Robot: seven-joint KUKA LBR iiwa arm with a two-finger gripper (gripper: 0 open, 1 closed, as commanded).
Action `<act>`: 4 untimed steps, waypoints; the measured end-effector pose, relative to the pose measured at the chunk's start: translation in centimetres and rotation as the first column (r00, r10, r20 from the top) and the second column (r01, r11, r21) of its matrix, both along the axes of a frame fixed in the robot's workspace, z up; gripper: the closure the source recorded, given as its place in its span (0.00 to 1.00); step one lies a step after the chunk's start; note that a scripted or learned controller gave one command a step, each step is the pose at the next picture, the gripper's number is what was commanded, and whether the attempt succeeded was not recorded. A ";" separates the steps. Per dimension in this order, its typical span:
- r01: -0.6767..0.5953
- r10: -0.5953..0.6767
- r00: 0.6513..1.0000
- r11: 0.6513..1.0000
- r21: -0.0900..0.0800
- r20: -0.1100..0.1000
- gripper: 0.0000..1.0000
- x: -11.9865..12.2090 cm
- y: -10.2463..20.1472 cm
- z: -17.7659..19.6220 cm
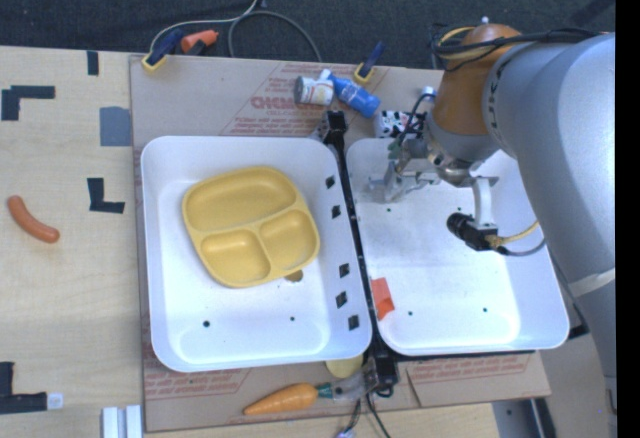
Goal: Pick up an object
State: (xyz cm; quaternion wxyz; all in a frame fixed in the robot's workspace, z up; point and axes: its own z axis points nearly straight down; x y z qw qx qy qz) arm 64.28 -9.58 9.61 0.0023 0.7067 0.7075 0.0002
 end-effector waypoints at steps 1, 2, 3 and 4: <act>0.003 -0.003 1.000 1.000 0.001 -0.002 1.00 -3.0 -4.6 9.7; 0.001 -0.001 1.000 1.000 0.002 -0.004 0.00 -2.9 -4.4 9.3; 0.002 -0.002 1.000 1.000 0.003 -0.007 0.00 -14.3 -2.8 -1.6; 0.000 0.000 1.000 1.000 -0.004 0.011 0.00 -5.7 -7.3 9.2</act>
